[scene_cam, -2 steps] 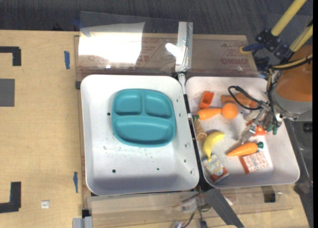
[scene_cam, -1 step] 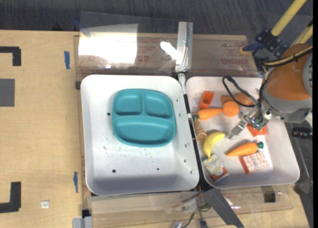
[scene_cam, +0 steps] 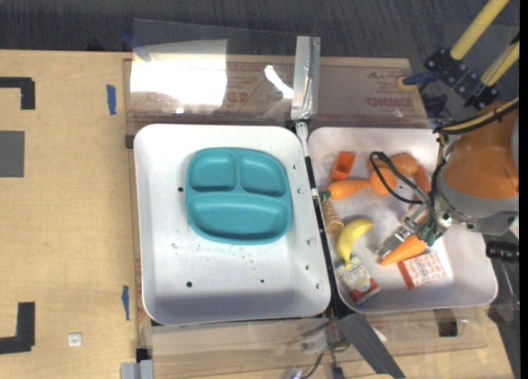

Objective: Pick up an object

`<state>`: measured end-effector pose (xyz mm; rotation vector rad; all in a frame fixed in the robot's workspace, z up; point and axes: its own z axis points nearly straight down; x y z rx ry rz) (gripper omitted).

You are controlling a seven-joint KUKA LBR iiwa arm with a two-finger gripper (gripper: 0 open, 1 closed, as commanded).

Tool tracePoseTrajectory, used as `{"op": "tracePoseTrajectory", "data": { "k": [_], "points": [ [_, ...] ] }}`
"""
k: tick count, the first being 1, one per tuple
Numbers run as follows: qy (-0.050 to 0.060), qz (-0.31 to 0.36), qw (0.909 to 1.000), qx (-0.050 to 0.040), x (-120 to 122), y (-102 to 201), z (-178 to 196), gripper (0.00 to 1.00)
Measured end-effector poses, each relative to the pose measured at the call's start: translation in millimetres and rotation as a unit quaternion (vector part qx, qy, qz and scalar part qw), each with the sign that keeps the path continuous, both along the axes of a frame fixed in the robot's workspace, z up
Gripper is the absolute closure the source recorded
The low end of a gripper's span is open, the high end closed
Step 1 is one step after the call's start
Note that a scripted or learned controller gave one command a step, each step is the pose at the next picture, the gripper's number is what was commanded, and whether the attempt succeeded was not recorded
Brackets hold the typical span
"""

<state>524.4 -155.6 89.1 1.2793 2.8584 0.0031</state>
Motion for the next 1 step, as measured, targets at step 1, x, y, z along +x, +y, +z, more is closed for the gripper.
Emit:
{"op": "tracePoseTrajectory", "data": {
  "k": [1],
  "points": [
    [-0.001,-0.013,0.9999,-0.0002,-41.6,21.7,0.3,0.00]
  ]
}}
